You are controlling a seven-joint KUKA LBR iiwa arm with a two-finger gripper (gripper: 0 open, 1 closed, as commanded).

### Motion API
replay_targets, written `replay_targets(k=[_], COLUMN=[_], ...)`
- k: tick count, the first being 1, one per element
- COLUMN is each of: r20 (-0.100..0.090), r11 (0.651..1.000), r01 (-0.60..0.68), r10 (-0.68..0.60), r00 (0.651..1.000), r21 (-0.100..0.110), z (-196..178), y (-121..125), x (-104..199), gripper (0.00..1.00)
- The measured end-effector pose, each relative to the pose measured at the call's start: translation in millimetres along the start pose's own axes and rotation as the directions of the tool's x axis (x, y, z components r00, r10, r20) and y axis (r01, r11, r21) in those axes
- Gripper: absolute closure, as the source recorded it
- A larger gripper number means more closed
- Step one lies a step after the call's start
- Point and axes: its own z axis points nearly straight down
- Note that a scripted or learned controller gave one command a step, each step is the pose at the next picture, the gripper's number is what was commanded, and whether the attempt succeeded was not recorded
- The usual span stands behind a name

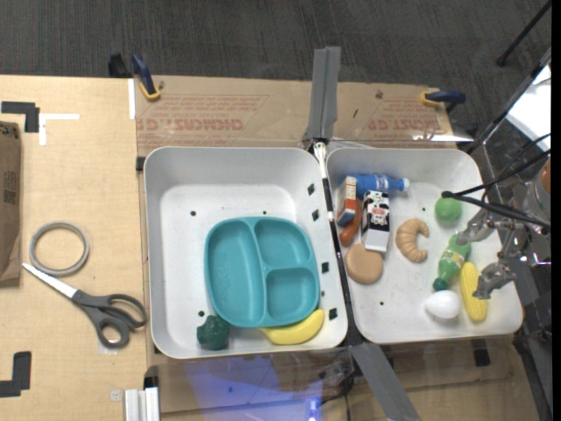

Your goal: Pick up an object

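Jaws (493, 254) hang at the right edge of the right bin (412, 327), metal fingers spread apart, nothing between them. They sit just beside the corn (473, 291), which lies in that bin's lower right corner, with the egg (443, 305) touching it on the left and the green bottle (450, 261) just above. Croissant (413, 239), green ball (448, 208) and milk carton (376, 220) lie farther left in the same bin. Left bin (166, 261) carries a teal tray (261, 270), banana (294, 329) and a dark green piece (213, 332).

Step judged: approach, no grasp yet. Next move calls for centring over the corn, descending, then closing without nudging the egg.
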Motion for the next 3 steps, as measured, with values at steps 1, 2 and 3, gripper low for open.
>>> replay_targets(k=[1,2,3], r20=[0.000,-0.001,0.003], r11=[0.999,1.000,1.000], r01=[-0.033,-0.019,-0.018], r10=[0.033,0.019,0.018], r00=[0.999,1.000,1.000], r21=[0.001,-0.012,0.000], z=[104.8,97.0,-35.7], y=[-17.9,-7.7,42.1], x=[-16.1,-18.9,-14.6], gripper=[0.00,1.00,1.00])
